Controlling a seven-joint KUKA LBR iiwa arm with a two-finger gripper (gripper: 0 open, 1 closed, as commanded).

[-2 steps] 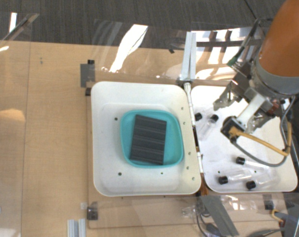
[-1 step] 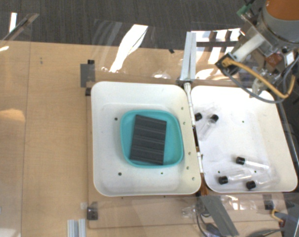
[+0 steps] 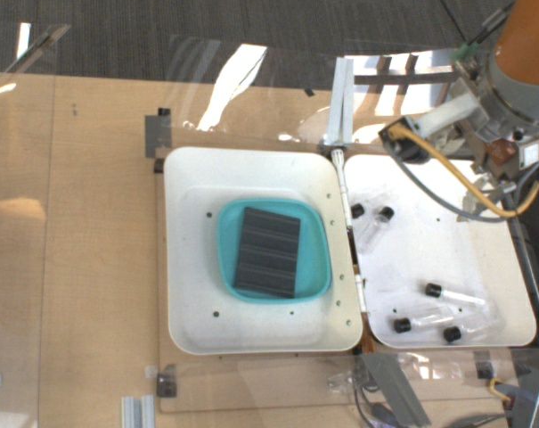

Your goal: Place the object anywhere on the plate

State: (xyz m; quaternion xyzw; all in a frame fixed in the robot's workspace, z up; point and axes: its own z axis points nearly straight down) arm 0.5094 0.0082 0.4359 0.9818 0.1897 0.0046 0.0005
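We have one fixed camera above the bench, looking down at a slant from moderate range. It takes in both bins; the arm enters at upper right, with the left bin farther from it.

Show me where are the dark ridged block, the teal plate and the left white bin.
dark ridged block (image 3: 267, 252), camera view, middle of its top face
teal plate (image 3: 228, 239), camera view, bare left rim beside the block
left white bin (image 3: 191, 312), camera view, bare floor near its lower left corner
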